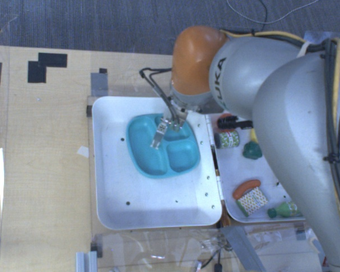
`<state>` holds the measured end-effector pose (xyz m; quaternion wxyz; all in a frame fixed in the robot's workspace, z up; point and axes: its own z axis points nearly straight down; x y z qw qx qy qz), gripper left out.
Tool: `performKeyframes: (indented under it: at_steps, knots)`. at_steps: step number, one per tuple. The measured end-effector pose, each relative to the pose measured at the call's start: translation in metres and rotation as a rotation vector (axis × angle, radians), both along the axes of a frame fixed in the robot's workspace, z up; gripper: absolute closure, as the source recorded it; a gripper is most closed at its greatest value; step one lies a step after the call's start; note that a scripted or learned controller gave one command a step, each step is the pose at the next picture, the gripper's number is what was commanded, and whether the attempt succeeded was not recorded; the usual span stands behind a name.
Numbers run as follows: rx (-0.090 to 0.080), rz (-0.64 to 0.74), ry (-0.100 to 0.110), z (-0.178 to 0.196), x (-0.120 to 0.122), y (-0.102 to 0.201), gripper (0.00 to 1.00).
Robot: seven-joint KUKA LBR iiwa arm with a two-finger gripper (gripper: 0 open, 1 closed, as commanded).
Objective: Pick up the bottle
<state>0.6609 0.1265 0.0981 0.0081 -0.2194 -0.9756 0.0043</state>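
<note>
At the far left lay the bare wooden tabletop (39, 169), with black tape marks in the upper left of the frame. Next came the left white bin (110, 197), which carried a blue divided plate (158, 149) near its middle. The hand (167, 130) hung over the plate's upper part, its two thin fingers a narrow gap apart with nothing between them.

Further right, the right bin (232, 211) held a small labelled can (229, 139), a dark green lump (251, 150), an orange sausage-like piece (246, 187) touching a checkered block (253, 200), and, at lower right, the green bottle (283, 209), lying on its side and partly hidden by the arm (294, 106).

By my judgement the task was in its approach step, with no grasp made: the hand stood over the wrong bin. The next move called for travel rightward and down-frame to the bottle, then a descent with the fingers set across its body.
</note>
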Motion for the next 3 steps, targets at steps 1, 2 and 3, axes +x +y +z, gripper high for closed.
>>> performKeyframes:
  at_steps: [1,2,3]
  knots:
    - [0.024,0.0,-0.028,0.009,0.004,0.01,1.0]
    - [0.01,0.039,-0.025,0.14,-0.01,0.11,1.0]
    - [0.009,0.039,-0.024,0.139,-0.01,0.11,0.0]
